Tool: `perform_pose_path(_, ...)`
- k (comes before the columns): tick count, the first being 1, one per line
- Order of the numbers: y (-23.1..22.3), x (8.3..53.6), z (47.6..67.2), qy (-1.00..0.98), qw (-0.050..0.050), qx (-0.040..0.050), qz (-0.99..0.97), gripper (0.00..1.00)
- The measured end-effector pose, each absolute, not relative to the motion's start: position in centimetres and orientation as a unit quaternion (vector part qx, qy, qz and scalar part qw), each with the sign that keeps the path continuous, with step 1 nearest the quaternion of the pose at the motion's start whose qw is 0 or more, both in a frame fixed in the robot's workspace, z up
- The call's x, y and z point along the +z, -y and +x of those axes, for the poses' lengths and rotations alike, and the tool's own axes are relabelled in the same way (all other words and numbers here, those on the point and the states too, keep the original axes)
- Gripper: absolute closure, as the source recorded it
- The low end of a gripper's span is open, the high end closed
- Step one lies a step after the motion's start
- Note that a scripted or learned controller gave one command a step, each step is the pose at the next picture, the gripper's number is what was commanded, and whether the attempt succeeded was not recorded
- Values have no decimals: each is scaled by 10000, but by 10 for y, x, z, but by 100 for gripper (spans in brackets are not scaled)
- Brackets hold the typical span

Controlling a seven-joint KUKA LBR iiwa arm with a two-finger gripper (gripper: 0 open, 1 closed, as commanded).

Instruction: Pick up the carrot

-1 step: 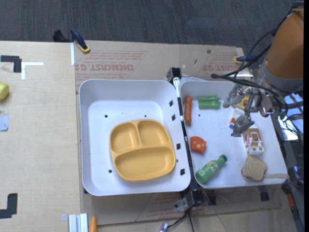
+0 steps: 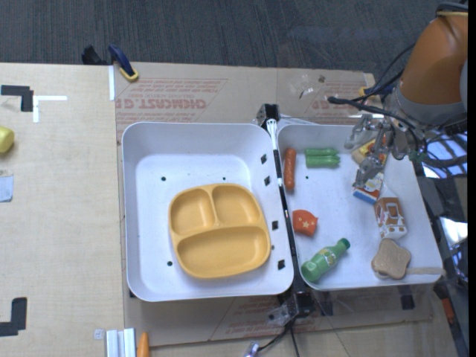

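Observation:
The carrot (image 2: 289,169) is a slim orange stick lying lengthwise against the left wall of the right bin (image 2: 338,285), near its far end. My gripper (image 2: 370,171) hangs over the far right part of that bin, well to the right of the carrot and apart from it. Just under the gripper lies a small blue, white and red packet (image 2: 367,193). Nothing of the carrot is covered.
Next to the carrot lies a green vegetable (image 2: 322,158). Nearer the front are a red fruit (image 2: 304,222), a green bottle (image 2: 324,260), a small carton (image 2: 390,216) and a bread slice (image 2: 390,259). The left bin (image 2: 141,199) holds a yellow divided plate (image 2: 219,229).

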State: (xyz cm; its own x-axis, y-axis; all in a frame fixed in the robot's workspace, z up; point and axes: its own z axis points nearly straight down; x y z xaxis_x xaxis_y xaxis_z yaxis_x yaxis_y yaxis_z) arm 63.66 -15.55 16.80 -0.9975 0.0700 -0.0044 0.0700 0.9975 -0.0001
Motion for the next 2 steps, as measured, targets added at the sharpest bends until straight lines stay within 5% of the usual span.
perform_pose_path(1,98,95,541,-9984,7,5,-572,0)
perform_pose_path(2,-11,192,555,-9997,12,6,-246,0)
